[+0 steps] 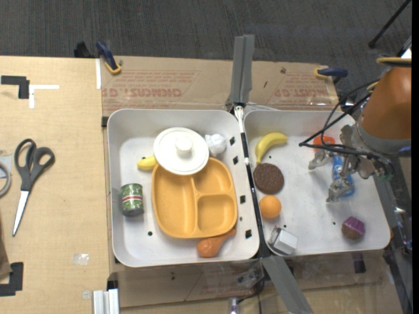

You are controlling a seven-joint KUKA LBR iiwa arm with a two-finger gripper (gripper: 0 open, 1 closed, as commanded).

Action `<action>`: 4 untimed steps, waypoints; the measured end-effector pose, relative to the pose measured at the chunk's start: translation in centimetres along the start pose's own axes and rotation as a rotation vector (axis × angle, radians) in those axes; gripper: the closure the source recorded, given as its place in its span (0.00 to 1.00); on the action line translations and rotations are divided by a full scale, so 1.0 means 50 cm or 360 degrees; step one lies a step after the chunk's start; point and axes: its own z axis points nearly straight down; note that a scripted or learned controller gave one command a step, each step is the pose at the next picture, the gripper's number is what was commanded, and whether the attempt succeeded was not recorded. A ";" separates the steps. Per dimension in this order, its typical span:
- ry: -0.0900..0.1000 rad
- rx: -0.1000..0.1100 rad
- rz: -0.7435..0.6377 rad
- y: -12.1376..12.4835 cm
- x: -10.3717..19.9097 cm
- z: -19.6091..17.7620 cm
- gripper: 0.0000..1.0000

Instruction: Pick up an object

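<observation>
Several things around the claw (342,175), its grip state unclear: banana (269,144), brown disc (268,177), orange (270,207), purple piece (353,227).

Two bins (118,195) (308,120), two bananas (270,142) (146,163), one orange (270,206), one can (131,199).

grey arm (383,133) with orange band, black cables trailing, metallic silver pincer (334,175) with blue parts

Bare floor spans the right bin (308,231) centre; brown disc (268,178), orange (270,206) and purple object (353,227) ring it.
</observation>
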 end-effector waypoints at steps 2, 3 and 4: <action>-0.0008 0.0003 -0.0002 0.000 -0.004 -0.021 0.00; -0.0002 0.0001 0.0251 0.031 -0.042 0.000 0.00; -0.0010 0.0005 0.0247 0.031 -0.046 -0.021 1.00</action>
